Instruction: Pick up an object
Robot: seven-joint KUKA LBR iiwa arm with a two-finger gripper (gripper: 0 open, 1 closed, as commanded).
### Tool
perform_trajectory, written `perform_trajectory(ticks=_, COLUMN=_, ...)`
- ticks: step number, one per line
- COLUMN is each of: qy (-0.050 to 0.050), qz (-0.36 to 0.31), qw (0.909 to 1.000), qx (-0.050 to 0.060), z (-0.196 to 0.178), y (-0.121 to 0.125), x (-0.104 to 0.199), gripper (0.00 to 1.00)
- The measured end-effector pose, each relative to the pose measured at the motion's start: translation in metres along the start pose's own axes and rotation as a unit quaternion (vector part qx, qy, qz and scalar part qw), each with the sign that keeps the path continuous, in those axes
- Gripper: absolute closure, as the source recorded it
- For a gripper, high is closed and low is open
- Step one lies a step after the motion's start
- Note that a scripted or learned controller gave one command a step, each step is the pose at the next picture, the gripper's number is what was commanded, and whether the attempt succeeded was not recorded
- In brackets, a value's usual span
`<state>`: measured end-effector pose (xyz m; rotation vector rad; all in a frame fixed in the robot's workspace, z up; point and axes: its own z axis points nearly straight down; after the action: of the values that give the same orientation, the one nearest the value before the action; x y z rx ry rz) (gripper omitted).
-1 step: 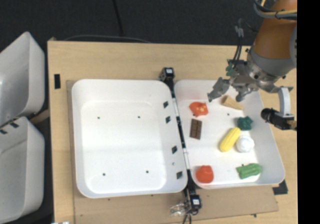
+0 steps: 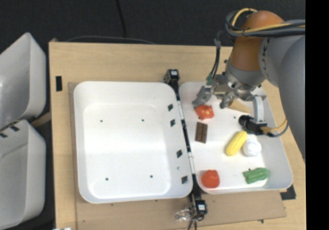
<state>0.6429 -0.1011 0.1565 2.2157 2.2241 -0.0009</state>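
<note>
Arm reaches in from the right, wrist down over the right bin (image 2: 275,172). Gripper (image 2: 213,98) fingers spread open, holding nothing, just above the red block (image 2: 205,112) at the bin's far-left corner.

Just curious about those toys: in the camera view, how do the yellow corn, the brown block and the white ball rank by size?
1. Yellow corn, clearly largest.
2. Brown block and white ball look about alike; I wouldn't rank them.
</note>
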Motion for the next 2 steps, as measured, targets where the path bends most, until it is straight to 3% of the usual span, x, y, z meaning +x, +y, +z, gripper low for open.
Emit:
perform_trajectory(ticks=1, qy=0.0, qz=0.0, qw=1.0, qx=0.0, z=0.058, y=0.015, x=0.003, gripper=0.0)
perform_trajectory(ticks=2, qy=0.0, qz=0.001, qw=1.0, qx=-0.001, z=0.044, y=0.016, x=0.001, gripper=1.0)
